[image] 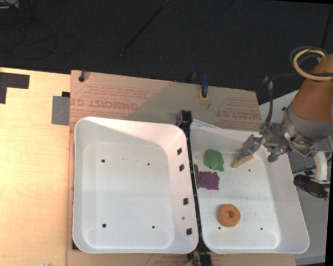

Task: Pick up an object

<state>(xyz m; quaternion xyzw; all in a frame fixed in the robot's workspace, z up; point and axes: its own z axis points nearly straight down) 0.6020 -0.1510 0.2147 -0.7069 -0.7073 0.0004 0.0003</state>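
Two white bins (132, 132) are shown on brown cardboard (129, 101) printed with red lettering. In the right bin (274, 224), a green piece (214, 159), a purple piece (208, 180) and an orange ring (229, 215) are seen. The arm (315, 101) is coloured orange and grey; the desk (19, 175) is pale wood.

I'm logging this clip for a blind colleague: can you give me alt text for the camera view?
The arm's gripper hangs over the top of the right bin, which holds a green piece, a purple piece and an orange ring. The left bin sits beside it on a cardboard sheet.
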